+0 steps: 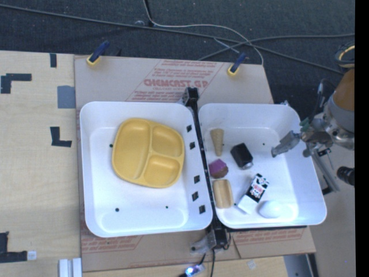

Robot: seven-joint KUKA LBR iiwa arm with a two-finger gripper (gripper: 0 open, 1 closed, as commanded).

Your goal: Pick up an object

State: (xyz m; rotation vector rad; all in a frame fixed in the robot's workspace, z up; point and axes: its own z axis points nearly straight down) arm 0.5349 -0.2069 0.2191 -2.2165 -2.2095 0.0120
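Two white bins sit side by side. The left bin (92, 172) holds a yellow plate (147, 152). The right bin (288, 120) holds a cone (217, 140), black block (241, 155), purple piece (217, 168), bread-like block (222, 193), carton (255, 192) and white lump (271, 210). The tool (286, 143) hovers near the right rim, touching nothing; its state is unclear.

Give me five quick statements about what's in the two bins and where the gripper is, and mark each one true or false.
1. The yellow divided plate lies in the left bin. True.
2. The black block sits on the plate. False: it lies in the right bin, apart from the plate.
3. The cow-patterned carton is in the right bin, near its front. True.
4. The gripper holds the purple object. False: the gripper is over the right bin's right side, well away from it.
5. The cone-shaped piece lies near the divider between the bins. True.
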